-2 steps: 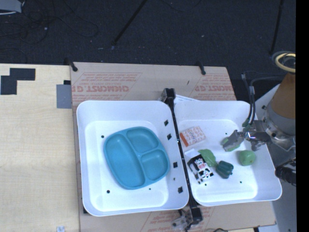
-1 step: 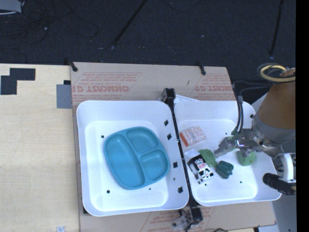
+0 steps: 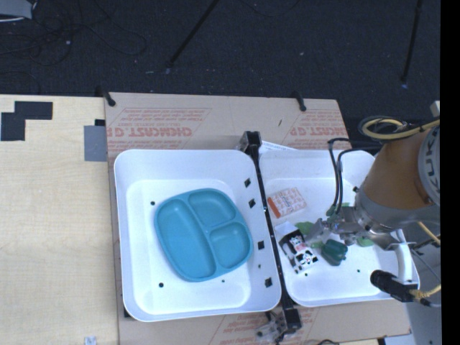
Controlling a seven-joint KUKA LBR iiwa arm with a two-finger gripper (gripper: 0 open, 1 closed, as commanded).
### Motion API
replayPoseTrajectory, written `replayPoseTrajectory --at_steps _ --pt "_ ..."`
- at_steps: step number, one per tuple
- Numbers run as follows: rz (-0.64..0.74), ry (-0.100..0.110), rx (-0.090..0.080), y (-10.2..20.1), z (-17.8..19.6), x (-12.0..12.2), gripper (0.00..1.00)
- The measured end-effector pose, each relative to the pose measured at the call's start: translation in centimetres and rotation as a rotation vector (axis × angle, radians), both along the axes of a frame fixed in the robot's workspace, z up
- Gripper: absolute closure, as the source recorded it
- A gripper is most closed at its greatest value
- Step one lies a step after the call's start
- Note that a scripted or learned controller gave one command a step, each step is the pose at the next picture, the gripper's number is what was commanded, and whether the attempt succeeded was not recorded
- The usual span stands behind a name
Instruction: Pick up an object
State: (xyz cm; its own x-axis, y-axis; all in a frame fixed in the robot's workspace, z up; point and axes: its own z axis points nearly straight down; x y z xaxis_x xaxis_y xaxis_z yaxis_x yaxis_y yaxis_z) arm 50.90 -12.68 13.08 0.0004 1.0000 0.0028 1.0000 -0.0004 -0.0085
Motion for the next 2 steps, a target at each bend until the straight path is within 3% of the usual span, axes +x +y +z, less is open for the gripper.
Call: replayPoseTrajectory --at_steps 1,2 --pt "-0.001 -0.004 -0.002 0.1 -4.6 -0.1 0.0" --pt "-0.008 -0.005 -0.003 -0.2 -3.3 0.0 1.0"
